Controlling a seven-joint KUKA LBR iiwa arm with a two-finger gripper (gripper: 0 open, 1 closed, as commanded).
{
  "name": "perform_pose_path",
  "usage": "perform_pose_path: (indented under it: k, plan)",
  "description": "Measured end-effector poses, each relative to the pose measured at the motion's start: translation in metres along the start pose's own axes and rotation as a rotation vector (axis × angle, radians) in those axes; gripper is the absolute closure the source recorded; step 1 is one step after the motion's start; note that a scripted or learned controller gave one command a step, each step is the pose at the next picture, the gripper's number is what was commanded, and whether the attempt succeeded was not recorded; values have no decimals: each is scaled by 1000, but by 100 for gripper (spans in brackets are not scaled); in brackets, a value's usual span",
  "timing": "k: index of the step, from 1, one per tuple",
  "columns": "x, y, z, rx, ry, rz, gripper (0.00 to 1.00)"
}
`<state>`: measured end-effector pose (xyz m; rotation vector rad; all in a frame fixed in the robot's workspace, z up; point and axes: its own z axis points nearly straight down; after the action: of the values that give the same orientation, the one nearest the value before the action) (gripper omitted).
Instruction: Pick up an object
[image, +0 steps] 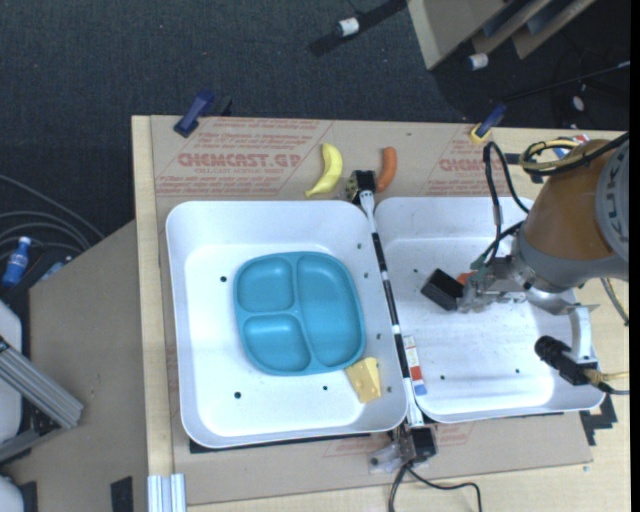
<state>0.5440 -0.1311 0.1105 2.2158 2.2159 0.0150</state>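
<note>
Claw (470, 290), grip state impossible to tell, hangs low in right bin (480, 370), black block (440, 290) just left, seemingly its target.

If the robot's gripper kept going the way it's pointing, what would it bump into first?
Most likely the small black block in the right white bin. The two-finger gripper points toward the picture's left, and the block sits right at its tip. Depth is hard to judge from above, so it might already be touching.

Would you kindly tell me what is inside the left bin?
The left bin holds a blue divided plate and a yellow wedge beside its corner. Whatever lies beneath the plate is covered.
</note>
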Motion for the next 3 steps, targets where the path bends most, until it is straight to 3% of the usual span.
perform_pose_path:
  k: [1, 2, 3]
  plan:
    - [44, 94, -75, 8, -1, -3, 100]
    - [43, 93, -73, 12, -2, -1, 0]
    - [2, 55, 21, 0, -4, -1, 0]
